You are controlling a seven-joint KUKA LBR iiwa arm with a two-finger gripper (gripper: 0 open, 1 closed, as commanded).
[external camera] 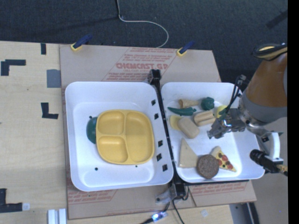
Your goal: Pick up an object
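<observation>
The right bin (247,171) is where the pickable things sit, a small crowd of toy food. Along its far side lie a green pepper-like piece (181,110), a dark green lump (207,102) and a tan roll (203,118), close together. Just nearer, a pale bread-like chunk (188,128) rests beside a yellowish bit (174,121). At the near edge a beige wedge (187,155) touches a round brown patty (207,166), and a pizza slice (223,160) lies just beside that patty.

The pincer (217,129) hangs over the middle of this bin, just right of the bread-like chunk and above the pizza slice; it's a dark cluster from here, and whether it is wide or narrow I cannot tell. Nothing is visibly between its tips. The grey arm (266,97) comes in from the right.

Over in the left bin (74,125), a yellow divided plate (125,136) sits centre, covering most of a teal object (91,129) peeking out at its left. Both bins rest on cardboard (135,64) on the desk (28,125).
</observation>
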